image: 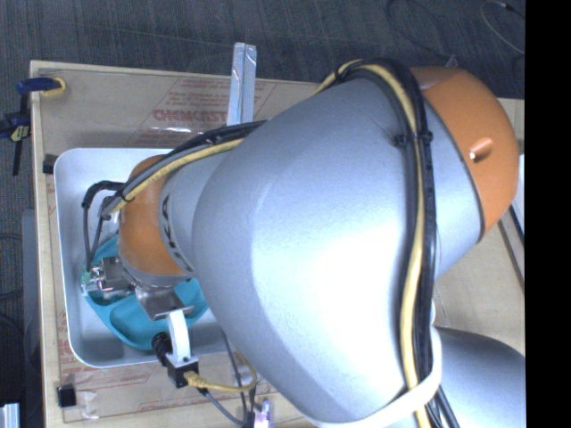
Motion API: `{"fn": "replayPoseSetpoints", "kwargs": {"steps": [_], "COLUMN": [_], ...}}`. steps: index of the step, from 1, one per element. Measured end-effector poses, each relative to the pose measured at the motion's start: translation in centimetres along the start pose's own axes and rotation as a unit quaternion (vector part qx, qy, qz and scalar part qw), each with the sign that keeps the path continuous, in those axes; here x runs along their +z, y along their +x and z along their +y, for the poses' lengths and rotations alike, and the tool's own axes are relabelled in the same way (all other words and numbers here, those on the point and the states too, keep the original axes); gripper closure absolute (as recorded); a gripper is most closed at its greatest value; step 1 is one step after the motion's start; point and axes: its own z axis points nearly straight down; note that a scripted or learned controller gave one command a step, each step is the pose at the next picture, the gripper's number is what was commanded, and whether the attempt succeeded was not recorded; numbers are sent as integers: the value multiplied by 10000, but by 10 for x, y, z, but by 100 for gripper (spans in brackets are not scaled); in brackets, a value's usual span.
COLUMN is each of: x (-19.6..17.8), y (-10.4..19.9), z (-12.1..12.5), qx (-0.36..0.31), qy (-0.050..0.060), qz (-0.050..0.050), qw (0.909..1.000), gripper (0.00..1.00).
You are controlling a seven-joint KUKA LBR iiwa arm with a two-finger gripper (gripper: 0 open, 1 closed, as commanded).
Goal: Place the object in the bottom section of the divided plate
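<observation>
A teal divided plate [132, 325] lies in the left white bin [70, 239], and most of it is covered by the arm. My gripper [134, 285] hangs low over the plate's middle, below the orange band [143, 230] of the wrist. The arm's large grey body [321, 257] hides the rest of the plate and its sections. I cannot make out any object on the plate or in the gripper.
A blue clamp [36, 86] grips the bench's far left corner. A tall pale post [243, 83] stands behind the bin. A black clip [64, 396] sits at the near left corner. Cables [219, 383] hang below the wrist near the bin's front wall.
</observation>
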Motion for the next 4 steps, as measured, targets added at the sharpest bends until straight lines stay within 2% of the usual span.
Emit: {"fn": "replayPoseSetpoints", "kwargs": {"steps": [1, 2, 3, 4], "x": [6, 4, -130, -137], "y": [25, 17, 30, 32], "z": [21, 25, 34, 32], "qx": [1699, 1747, 2394, 2339], "qy": [127, 75, 121, 182], "qz": [-45, -81, -47, -72], "qw": [9854, 9846, 9708, 9721], "gripper": [100, 0, 0, 100]}}
